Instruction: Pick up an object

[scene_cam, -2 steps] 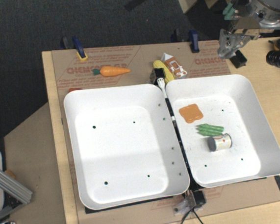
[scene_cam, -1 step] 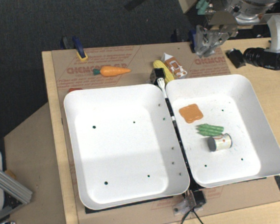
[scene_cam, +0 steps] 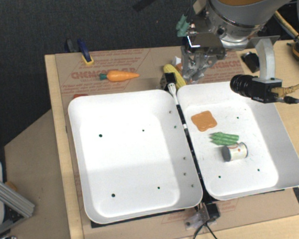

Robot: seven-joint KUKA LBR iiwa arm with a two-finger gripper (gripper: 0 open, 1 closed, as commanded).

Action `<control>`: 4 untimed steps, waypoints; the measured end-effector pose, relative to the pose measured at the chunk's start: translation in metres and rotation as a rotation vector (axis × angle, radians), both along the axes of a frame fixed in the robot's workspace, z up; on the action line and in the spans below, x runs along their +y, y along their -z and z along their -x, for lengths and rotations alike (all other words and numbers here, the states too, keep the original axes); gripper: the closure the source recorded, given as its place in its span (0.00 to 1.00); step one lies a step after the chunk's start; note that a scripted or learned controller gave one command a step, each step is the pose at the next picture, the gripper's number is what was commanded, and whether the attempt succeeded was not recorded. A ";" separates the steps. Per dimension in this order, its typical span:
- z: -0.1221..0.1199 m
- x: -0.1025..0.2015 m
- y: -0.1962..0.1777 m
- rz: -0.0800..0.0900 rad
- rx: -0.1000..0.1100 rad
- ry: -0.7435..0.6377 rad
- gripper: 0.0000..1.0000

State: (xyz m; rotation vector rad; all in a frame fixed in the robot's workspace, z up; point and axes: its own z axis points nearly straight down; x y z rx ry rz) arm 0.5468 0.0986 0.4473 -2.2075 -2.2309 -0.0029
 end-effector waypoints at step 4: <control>0.068 0.127 -0.099 0.002 -0.004 0.007 1.00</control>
